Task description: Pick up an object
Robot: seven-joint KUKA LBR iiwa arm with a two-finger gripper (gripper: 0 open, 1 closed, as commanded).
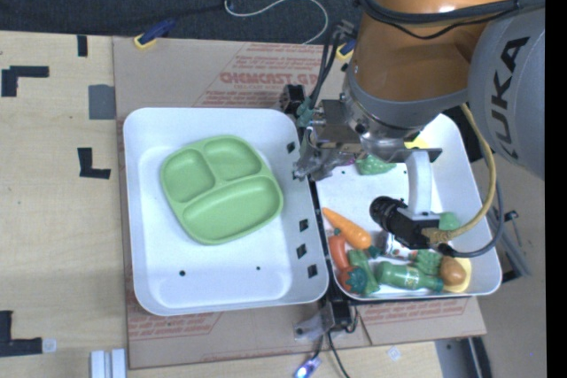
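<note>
Camera view looks down on a heap of toy vegetables in the near end of the right bin (469, 190): an orange carrot (347, 227) lying slantwise, its long axis running from upper left to lower right, a second reddish carrot-like piece (338, 252) just below it, and a green cucumber-like piece (403, 277) lying nearly level along the near wall — with a yellow-orange piece (454, 273) at the corner. These sit touching or piled on one another. The tool (330, 146) hangs above the far-left part of that bin, close to the wall shared with the left bin (146, 190), so the pile lies toward the near side from it. Whether it is released or clenched I cannot tell — the arm's orange dome (425, 13) and wrist hide it. A green divided plate (221, 188) rests in the left bin, well apart from the pile. Both bins stand on the counter (53, 190).
</note>
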